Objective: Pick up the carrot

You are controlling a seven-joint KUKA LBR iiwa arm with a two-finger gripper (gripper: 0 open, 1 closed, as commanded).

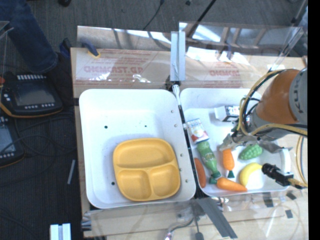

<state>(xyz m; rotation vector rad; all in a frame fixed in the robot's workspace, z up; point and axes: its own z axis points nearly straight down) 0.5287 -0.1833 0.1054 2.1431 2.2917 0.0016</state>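
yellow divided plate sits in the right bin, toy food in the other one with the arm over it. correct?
Not quite. The camera view shows the yellow divided plate in the left bin, not the right. The toy food, including a carrot, lies in the right bin, with the arm over it.

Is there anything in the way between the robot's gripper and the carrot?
Nothing visible blocks it. The gripper hangs just above the upright carrot in the right bin. A green bumpy toy and a lemon sit close beside it, and another carrot lies nearer the front wall.
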